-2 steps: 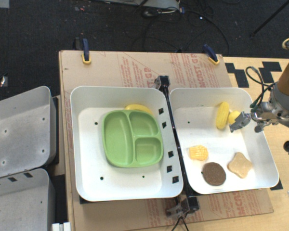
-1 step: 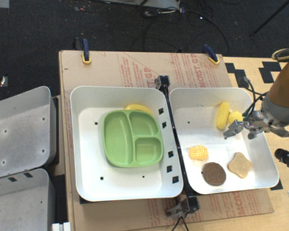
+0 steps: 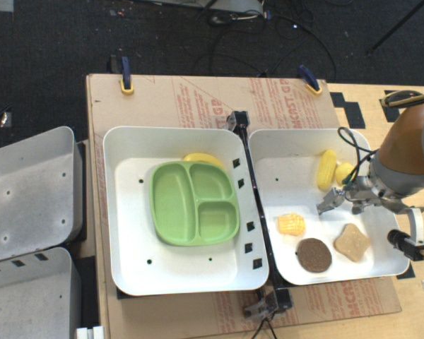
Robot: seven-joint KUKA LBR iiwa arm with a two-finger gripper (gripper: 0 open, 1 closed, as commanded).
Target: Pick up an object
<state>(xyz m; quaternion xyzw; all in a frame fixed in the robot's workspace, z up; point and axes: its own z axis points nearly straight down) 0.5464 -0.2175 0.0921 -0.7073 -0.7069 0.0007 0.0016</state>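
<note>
Arm: I see the grey arm [image 3: 403,154] coming in from the right, its orange band at the right edge, wrist bent down over the right bin [image 3: 283,150].
Jaws: the gripper [image 3: 332,205] sits low in the right bin, pointing left; from here I cannot tell how far the jaws are parted, and I see nothing between them.
Corn cob, upper: a yellow cob [image 3: 326,168] lies near the bin's back, just above and left of the gripper, close to the wrist.
Corn piece, lower: a short yellow corn chunk [image 3: 291,224] lies on the bin floor, left of and below the gripper, apart from it.
Brown disc: a round dark brown disc [image 3: 314,254] rests near the front wall, below the corn chunk.
Tan piece: a tan bread-like lump [image 3: 352,242] lies just right of the disc, below the gripper.
Left bin: the left bin [image 3: 127,147] holds a green divided plate [image 3: 195,203], with a yellow thing [image 3: 202,158] peeking out behind its far rim.
Bench: both bins sit side by side on a brown board [image 3: 191,101], clamped at the back.
</note>
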